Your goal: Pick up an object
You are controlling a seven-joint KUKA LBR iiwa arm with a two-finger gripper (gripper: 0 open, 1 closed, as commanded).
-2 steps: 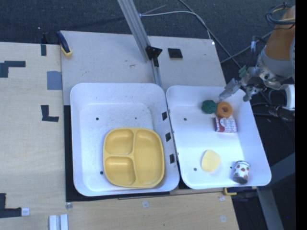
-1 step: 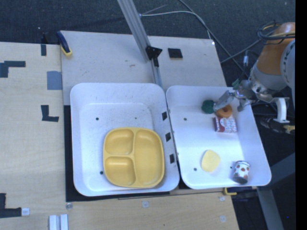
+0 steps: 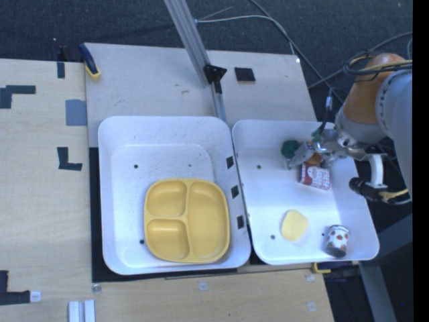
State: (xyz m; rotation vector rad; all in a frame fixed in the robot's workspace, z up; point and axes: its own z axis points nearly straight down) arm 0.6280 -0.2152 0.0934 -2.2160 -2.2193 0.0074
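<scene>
The right bin (image 3: 261, 247) holds a dark green object (image 3: 290, 147) near its far side, a red and white packet (image 3: 314, 176) just right of it, a pale yellow round piece (image 3: 294, 225) toward the front, and a small white, grey and red object (image 3: 336, 239) in the front right corner. My gripper (image 3: 317, 149) reaches in from the right and sits low over the far part of this bin, between the green object and the packet. Its tip partly hides a small orange-brown piece (image 3: 312, 158) right at the packet's top edge.
The left bin (image 3: 120, 180) carries a yellow divided plate (image 3: 187, 220). A metal pole (image 3: 191, 32) slants down to the gap between the bins' far corners. Cables run behind the right bin, and the arm's orange band (image 3: 365, 92) stands over its right rim.
</scene>
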